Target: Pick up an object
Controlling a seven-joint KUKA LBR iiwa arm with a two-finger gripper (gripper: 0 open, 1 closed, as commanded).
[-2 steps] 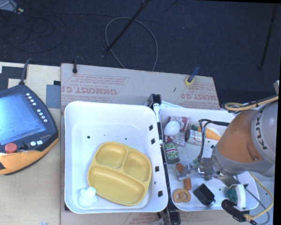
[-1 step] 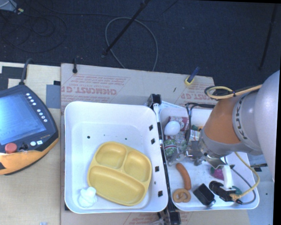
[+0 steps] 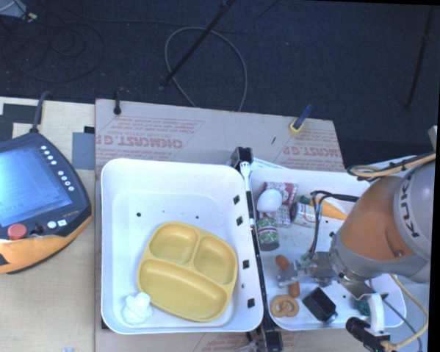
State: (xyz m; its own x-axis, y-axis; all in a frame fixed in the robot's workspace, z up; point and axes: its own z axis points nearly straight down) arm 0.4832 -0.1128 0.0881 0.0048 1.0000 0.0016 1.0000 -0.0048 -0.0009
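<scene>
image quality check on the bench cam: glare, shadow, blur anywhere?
Camera view: left bin floor is evenly bright, near blown out, so the small white object hardly separates from it; yellow divided tray reads sharp; arm shades part of the right bin; small items there are soft, and the hand area is too murky to read.

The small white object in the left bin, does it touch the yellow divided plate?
Touching. The camera view shows the small white object pressed against the lower left rim of the yellow divided plate, with no gap between them.
</scene>
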